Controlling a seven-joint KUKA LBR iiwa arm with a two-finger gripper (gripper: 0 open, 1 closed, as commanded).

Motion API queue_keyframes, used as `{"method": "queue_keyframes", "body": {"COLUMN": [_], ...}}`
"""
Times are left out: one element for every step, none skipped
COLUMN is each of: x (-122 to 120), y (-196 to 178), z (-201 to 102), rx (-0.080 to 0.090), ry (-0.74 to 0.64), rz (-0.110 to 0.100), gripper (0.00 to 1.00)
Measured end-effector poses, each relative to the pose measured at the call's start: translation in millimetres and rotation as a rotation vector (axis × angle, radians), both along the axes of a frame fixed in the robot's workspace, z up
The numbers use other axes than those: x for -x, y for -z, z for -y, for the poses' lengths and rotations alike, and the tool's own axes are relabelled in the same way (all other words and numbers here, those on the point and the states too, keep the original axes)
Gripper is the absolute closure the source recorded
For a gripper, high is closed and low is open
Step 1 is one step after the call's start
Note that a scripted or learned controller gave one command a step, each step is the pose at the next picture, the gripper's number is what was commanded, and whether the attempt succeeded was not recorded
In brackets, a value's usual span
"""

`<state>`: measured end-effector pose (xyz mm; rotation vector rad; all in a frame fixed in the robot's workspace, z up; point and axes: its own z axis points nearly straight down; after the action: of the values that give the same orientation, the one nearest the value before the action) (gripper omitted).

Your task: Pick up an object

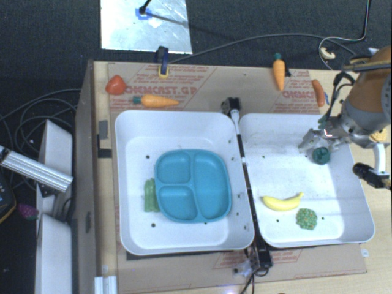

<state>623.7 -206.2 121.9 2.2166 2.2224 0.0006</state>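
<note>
My gripper [320, 144] low over small dark-teal round object [321, 157] in right white bin [349, 225], placed for grab; finger spread unclear, cannot tell.

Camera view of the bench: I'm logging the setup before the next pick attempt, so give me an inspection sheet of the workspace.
Surface: two white bins, left bin and right bin, on a cardboard sheet.
Job's things: banana and green broccoli piece in the right bin; dark teal ball near its far right side.
Clutter: blue divided plate with a green strip beside it in the left bin; carrots and a red piece on the cardboard.
Grippers: pincer low over the right bin, next to the teal ball; grip unclear.
Cables: dark cables on the left floor; a cable across the top.
Surroundings: dark carpet, shiny metal sheet.
</note>
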Motion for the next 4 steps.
{"method": "queue_keyframes", "body": {"x": [-8.8, 4.9, -7.6, -3.4], "y": [-10.5, -12.0, 15.2, -0.2], "z": [-0.7, 0.3, -0.3, 0.2], "rx": [-0.001, 0.000, 0.000, 0.000], "ry": [-0.001, 0.001, -0.002, 0.000], "rz": [0.001, 0.000, 0.000, 0.001], "gripper": [0.00, 0.00, 0.00, 0.00]}}
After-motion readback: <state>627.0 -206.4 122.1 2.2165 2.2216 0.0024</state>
